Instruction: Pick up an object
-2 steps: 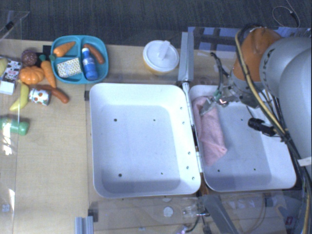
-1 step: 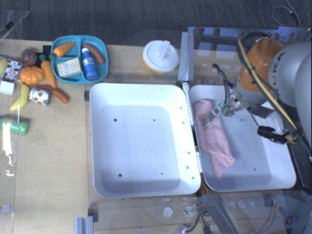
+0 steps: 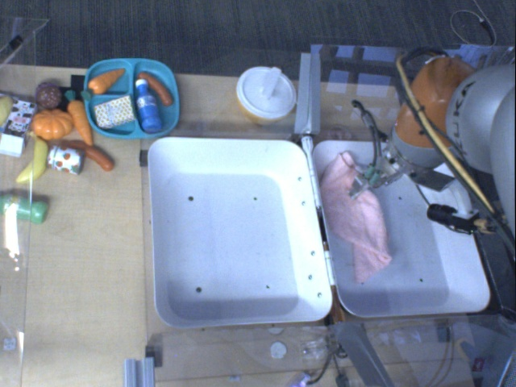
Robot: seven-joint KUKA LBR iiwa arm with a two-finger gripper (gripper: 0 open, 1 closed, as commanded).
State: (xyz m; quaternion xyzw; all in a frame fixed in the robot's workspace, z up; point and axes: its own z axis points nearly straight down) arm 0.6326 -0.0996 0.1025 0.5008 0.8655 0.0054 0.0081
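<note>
A pink cloth [image 3: 357,212] lies crumpled in the right bin [image 3: 435,293], along its left wall, stretching from the upper left toward the middle. My gripper [image 3: 364,181] comes in from the right and is down at the cloth's upper right edge, touching or just above the fabric. The grey arm with its orange band [image 3: 431,95] hangs over the bin's far right corner.
The left bin [image 3: 234,232] sits beside the right one. A teal divided plate [image 3: 133,97] with toy food stands at the back left, with more toy food [image 3: 56,135] left of it. A white lidded cup [image 3: 267,93] stands behind the bins. Cables [image 3: 451,216] cross the right bin.
</note>
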